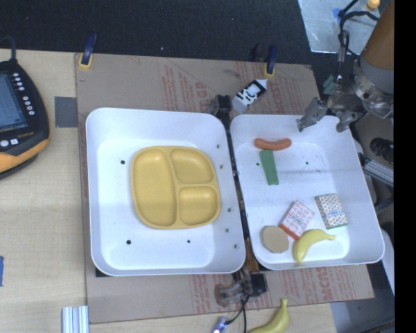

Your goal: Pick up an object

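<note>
The right bin (357, 179) holds a red sausage (272, 143), a green stick (268, 167), a small red-and-white packet (297, 218), a patterned little box (331, 210), a tan round cookie (275, 239) and a yellow banana (310, 243). My gripper (327, 117) hovers over the bin's far right corner, fingers spread open with nothing between them. It is well right of the sausage and apart from all the objects.
The left bin (104, 186) carries a yellow divided plate (175, 186). A teach pendant (10, 120) lies at the far left of the bench. Another banana (274, 320) rests on the cardboard below the bins. Clamps (270, 60) hold the cardboard's far edge.
</note>
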You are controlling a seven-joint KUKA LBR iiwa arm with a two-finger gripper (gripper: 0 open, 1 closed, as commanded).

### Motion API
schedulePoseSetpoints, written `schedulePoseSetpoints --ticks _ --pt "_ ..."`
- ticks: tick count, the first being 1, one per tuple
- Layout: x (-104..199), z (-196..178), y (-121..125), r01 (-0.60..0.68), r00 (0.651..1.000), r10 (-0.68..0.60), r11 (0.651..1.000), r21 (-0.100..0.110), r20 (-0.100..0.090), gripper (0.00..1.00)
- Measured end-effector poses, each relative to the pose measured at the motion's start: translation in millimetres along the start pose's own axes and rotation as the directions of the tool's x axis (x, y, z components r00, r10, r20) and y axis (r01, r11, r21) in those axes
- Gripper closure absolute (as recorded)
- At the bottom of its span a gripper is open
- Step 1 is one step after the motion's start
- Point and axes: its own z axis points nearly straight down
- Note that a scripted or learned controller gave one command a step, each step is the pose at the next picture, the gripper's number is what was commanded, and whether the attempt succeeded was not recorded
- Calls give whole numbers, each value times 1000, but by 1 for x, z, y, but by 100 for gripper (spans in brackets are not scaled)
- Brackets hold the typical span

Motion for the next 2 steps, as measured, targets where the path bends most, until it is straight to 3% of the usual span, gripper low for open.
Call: schedulePoseSetpoints --ticks 2 --pt "55 159 26 1 1000 -1 1000 3 1 0"
